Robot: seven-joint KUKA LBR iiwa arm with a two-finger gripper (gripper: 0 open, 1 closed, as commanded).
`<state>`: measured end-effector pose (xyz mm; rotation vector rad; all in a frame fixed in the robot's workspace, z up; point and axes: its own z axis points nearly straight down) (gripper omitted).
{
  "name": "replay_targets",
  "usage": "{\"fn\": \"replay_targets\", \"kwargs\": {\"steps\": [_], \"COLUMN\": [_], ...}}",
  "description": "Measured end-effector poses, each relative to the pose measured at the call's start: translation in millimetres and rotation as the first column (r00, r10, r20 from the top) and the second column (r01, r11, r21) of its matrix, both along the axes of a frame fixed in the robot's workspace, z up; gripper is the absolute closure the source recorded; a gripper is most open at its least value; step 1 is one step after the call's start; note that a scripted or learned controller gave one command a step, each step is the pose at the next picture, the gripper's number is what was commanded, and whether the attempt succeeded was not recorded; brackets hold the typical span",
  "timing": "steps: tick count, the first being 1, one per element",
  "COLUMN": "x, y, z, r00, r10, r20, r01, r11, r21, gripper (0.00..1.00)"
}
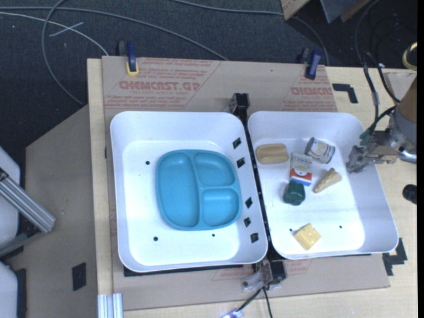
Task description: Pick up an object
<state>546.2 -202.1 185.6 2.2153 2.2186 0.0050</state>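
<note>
gripper over right bin right rim, finger state unclear, can't tell; tan bar, green object inside; blue tray in left bin

- I count two white bins, left and centre-right of frame.
- One blue divided tray.
- Six small objects in right-hand bin.
- Two blue clamps, top edge.
</note>
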Motion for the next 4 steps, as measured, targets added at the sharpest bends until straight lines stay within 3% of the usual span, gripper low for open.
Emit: {"fn": "replay_targets", "kwargs": {"steps": [1, 2, 4], "x": [-6.5, -5.8, 3.8], "y": [-1.4, -1.4, 103.1], "z": [61.2, 74.1, 66.1], "r00": [1.0, 1.0, 1.0], "r10": [-0.001, 0.0, 0.006], "r20": [0.001, -0.004, -0.006], "r01": [0.001, 0.0, -0.006], "r11": [1.0, 1.0, 1.0], "r21": [0.0, 0.002, 0.005], "gripper": [1.0, 1.0, 1.0]}}
